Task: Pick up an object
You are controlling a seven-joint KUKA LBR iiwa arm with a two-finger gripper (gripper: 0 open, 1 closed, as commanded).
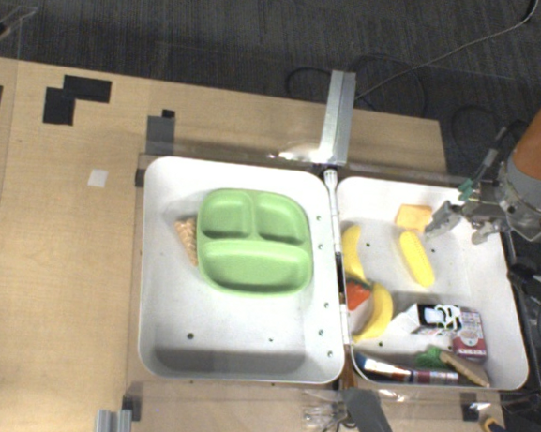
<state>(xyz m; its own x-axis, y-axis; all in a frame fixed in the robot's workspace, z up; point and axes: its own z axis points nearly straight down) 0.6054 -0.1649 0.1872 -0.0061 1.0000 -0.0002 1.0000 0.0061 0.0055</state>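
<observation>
We judge the likeliest target to be the yellow corn-shaped piece, lying tilted on the floor of the right bin; it sits just below and to the camera-left of the claw, apart from it; nothing is between the fingers, and we cannot tell whether they stand open or closed.

For a sound pick we advise lowering onto the middle of the piece with the fingers set across its narrow width, not along its length; the orange block lies just beside its upper end and should be kept out of the closing path.

Further from the claw in the same bin: a banana along the dividing wall; a second banana below it, touching a red piece; a small printed carton near the lower right; markers and a stick-like item along the bottom wall.

The left bin, well apart from the claw, holds a green divided tray; a tan item shows at the tray's left edge, partly hidden.
</observation>
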